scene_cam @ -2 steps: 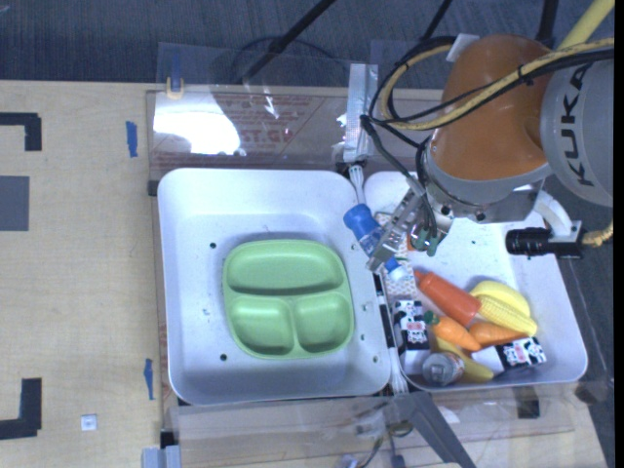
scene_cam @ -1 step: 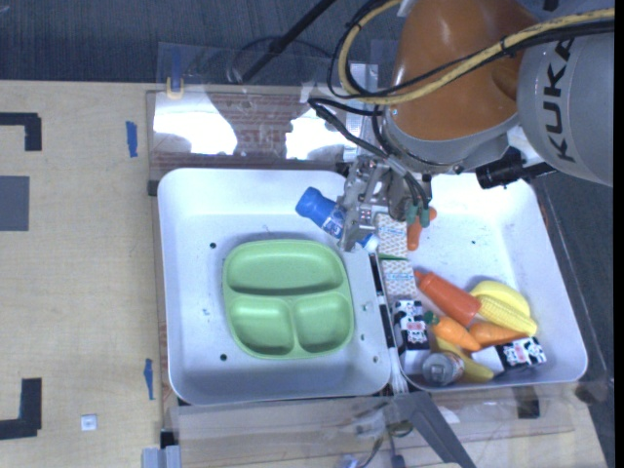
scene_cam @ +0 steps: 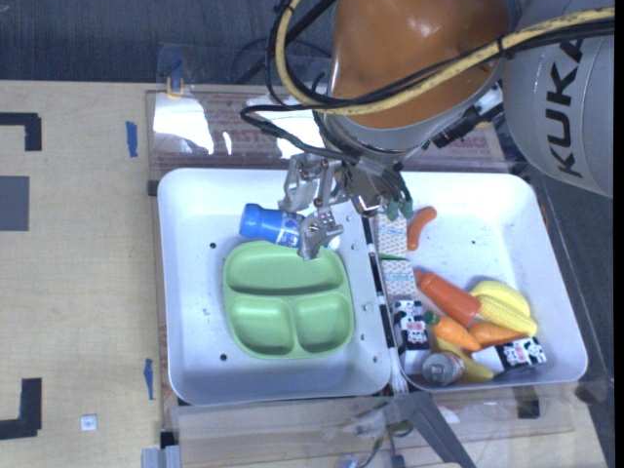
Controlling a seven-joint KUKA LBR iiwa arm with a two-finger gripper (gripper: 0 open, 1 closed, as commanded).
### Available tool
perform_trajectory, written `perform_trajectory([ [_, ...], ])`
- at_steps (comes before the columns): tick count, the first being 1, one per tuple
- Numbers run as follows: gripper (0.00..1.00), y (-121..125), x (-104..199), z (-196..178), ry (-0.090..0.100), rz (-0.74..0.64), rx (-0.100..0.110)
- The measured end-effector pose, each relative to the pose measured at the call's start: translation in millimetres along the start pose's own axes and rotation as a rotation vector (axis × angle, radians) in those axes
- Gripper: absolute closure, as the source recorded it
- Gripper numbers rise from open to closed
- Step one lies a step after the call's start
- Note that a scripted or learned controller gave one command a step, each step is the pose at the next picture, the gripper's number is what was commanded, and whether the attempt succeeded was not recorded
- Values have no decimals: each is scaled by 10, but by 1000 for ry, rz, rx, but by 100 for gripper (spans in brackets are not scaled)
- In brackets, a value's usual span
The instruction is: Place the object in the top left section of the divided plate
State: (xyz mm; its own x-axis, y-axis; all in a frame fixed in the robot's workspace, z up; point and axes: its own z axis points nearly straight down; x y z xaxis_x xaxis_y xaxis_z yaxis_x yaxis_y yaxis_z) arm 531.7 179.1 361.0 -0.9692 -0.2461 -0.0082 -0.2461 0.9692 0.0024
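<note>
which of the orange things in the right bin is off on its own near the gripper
The small curved orange piece at the top of the right bin, just right of the gripper. The other orange pieces lie piled lower down with the yellow corn.

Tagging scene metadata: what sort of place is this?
Probably a robotics lab pick-and-place bench: a KUKA arm over two white bins, a green divided plate, toy food like plastic corn, and blue tape marks.

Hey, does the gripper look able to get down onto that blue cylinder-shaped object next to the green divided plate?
Probably yes. The gripper hangs right beside the blue cylinder-shaped object, which lies uncovered in the left white bin, just behind the green divided plate.
</note>
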Motion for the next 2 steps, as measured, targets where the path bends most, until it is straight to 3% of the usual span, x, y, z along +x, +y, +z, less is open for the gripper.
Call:
perform_trajectory([
  [1, 100, 495, 50, -13, -1, -300, -1],
  [2, 0, 491, 49, -15, -1, -299, -1],
])
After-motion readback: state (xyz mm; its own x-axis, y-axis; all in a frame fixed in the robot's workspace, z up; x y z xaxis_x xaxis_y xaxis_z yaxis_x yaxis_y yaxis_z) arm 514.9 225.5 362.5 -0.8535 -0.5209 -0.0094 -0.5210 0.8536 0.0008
